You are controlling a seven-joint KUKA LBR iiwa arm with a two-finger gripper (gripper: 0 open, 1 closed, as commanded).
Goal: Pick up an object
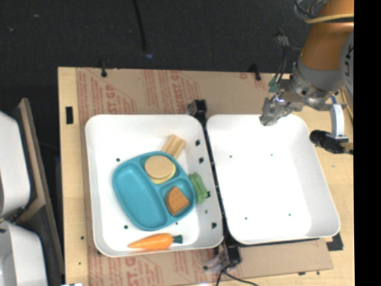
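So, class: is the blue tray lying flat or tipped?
Flat. The blue tray rests level on the left bin's floor, food pieces sitting in its compartments.

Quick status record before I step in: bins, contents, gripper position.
left bin: blue tray, carrot, wooden block, green piece
tray contents: round cracker, brown waffle
right bin: white, arm above its far rim
gripper: over right bin's far edge, nothing seen held

A light wooden bench top (74, 177) carries a sheet of brown cardboard (143, 94) printed with faint red lettering; beyond it the floor (178, 22) is dark, nearly black; a thin dark cable (139, 22) crosses it; white furniture (12, 165) stands at the left edge.
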